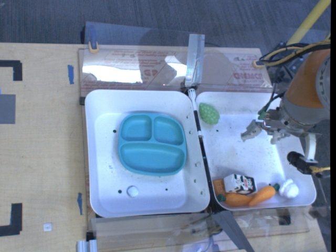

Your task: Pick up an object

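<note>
Looking down from the near edge of the bench, we first meet the front rim of the right bin (310,201), where a cluster of small things lies along its near wall: a toy carrot (261,194) lying slantwise, a second orange carrot-like piece (237,199) just to its left, a small white carton printed with black patches (239,183) resting just behind that piece, and a white rounded object (288,189) by the carrot's right end. We cannot tell what that white object is.

Across the divider, the left bin (97,156) holds a small white disc (133,191) near its front wall, and behind that a light blue divided plate (153,143) with three compartments sits near the bin's middle, lying flat.

Further back in the right bin, we see the gripper (262,132) hanging over the white floor, well apart from the carrot cluster. Its two fingers are spread, with nothing between them. The grey arm with its orange band (307,85) comes in from the right above it.

Beyond the gripper, toward the far left corner of the right bin, a green bumpy ball-like toy (209,114) rests just beside the divider. Behind both bins a clear plastic sheet (136,67) lies across the bench.
</note>
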